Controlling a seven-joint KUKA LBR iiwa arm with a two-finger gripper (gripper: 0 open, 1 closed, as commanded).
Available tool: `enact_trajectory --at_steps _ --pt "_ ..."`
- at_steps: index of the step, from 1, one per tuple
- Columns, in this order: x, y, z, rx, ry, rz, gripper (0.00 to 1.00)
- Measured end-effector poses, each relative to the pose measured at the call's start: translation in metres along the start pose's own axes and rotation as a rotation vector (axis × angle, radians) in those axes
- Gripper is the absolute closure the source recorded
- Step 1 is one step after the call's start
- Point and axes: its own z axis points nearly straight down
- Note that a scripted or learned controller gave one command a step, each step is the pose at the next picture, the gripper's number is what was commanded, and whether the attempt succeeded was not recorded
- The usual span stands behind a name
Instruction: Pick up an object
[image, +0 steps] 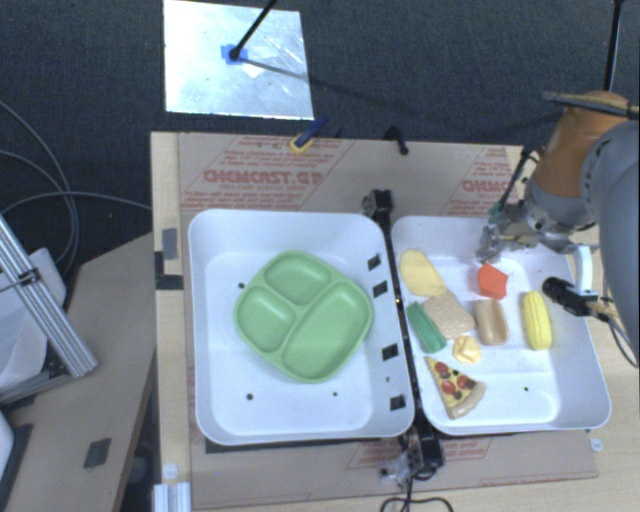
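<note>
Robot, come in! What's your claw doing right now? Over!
Gripper poised over right white bin, just above small orange-red block. Nothing held. Yellow toy corn cob close alongside.

A light wooden bench (168, 165) filled the middle of the frame, topped by a brown cardboard sheet (270, 175) printed with red lettering. On the sheet sat two shallow white plastic bins side by side, the left bin (215, 300) centre-frame, the right bin (570, 375) toward the right edge.
</note>
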Motion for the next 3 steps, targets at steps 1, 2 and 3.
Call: enact_trajectory --at_steps 1,2,3 --pt "0.000 0.000 0.001 0.001 0.000 -0.002 0.00" --pt "0.044 -0.054 0.013 0.010 0.006 0.007 0.00" --pt "0.042 -0.051 0.001 0.003 0.004 0.006 1.00"
